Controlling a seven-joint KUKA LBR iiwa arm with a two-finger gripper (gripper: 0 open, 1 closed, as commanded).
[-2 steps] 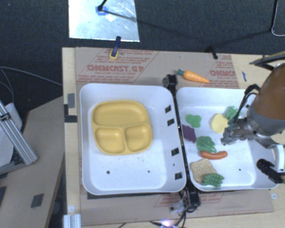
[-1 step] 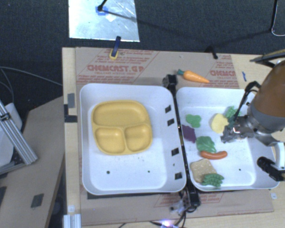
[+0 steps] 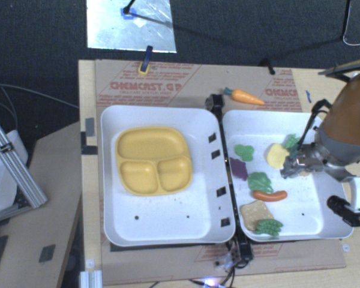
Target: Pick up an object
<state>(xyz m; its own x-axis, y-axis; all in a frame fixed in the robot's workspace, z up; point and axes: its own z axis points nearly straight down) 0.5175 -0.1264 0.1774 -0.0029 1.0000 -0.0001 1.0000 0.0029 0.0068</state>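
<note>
The worktop (image 3: 186, 77) is covered with brown printed cardboard and stands on a dark carpeted floor (image 3: 36, 35). A shiny metal sheet (image 3: 131, 17) lies on the floor beyond it, and an aluminium frame (image 3: 12, 167) leans at the left beside thin cables (image 3: 24, 92).

The end effector (image 3: 292, 168) is too small and dark to read; the arm (image 3: 348, 131) runs off the right edge and hides part of the right bin (image 3: 300, 224); a green piece (image 3: 291, 141) peeks out behind it.
</note>
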